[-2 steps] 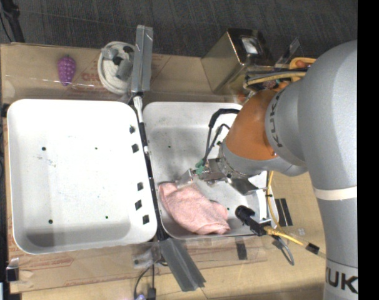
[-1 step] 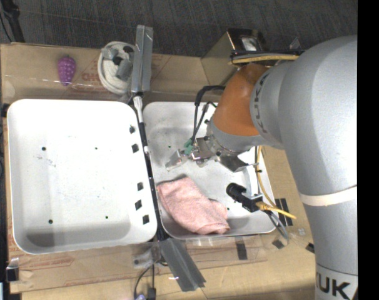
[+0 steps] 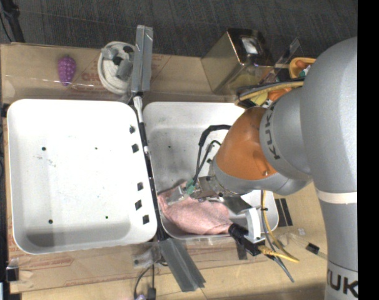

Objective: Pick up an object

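Observation:
A pink cloth (image 3: 192, 215) lies crumpled in the near left corner of the right bin (image 3: 177, 124). The grey arm with its orange band reaches in from the right and hangs low over that bin. My gripper (image 3: 197, 191) sits right at the cloth's upper edge, beside a small green piece (image 3: 192, 186). The wrist hides the fingertips, and whether anything is between them cannot be made out.
The left bin (image 3: 70, 167) lies beside the right one, past a grey divider rail (image 3: 142, 142). On the bench behind the bins are a purple object (image 3: 66, 69), a white roll (image 3: 116, 64) and a metallic box (image 3: 239, 55).

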You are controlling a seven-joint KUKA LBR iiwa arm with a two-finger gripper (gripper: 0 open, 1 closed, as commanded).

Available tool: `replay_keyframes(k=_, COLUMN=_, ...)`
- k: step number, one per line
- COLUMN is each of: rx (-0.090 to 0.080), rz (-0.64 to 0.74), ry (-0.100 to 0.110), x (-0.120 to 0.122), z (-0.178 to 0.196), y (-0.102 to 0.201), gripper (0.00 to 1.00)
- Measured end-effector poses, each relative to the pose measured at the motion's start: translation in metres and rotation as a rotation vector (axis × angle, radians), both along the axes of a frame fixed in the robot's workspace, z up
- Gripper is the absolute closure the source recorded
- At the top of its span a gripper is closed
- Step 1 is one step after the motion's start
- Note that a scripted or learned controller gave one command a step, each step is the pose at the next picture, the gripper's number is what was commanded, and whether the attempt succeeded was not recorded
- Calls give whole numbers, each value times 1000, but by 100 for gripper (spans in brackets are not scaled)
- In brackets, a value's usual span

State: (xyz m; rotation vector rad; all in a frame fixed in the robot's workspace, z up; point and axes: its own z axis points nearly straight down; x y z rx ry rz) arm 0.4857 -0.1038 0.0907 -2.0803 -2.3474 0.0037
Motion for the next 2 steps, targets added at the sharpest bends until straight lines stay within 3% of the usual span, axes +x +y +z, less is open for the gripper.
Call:
replay_keyframes(k=1, rx=0, rz=5, ry=1, x=0, z=9, y=0, gripper=100)
replay_keyframes(k=2, rx=-1, rz=127, ry=-4, x=60, z=101, y=16, gripper=100)
